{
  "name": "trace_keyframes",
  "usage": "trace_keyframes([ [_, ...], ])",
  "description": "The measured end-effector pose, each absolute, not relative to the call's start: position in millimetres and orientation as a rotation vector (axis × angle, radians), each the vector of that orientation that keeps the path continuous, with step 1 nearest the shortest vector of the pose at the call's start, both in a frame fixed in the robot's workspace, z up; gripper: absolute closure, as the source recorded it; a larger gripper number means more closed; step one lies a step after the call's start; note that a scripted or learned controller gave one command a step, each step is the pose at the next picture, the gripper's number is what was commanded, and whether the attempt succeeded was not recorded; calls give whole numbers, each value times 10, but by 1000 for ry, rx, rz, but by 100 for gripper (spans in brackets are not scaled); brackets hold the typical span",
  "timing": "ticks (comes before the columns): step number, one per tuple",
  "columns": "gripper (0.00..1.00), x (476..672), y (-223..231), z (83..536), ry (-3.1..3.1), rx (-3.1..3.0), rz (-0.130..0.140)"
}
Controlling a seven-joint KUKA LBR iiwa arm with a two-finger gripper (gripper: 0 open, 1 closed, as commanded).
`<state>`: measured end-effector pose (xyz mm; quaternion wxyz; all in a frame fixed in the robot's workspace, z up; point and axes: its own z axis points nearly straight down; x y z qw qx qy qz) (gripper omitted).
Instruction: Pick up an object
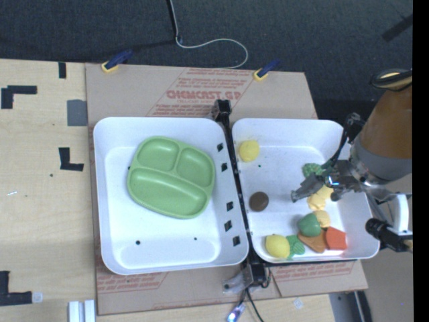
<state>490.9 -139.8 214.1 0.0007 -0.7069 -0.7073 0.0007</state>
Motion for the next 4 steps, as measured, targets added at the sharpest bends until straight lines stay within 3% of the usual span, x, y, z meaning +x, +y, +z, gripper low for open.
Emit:
trace_keyframes([
  [1,0,4867,-674,3528,-2238,-2216,-14],
  [2,100,4858,-709,3550,-2224,-2217,2],
  [3,100,4842,-383,4227,-2230,-2218,-7],
  [4,100,4835,301,4115,-2228,-2211,2],
])
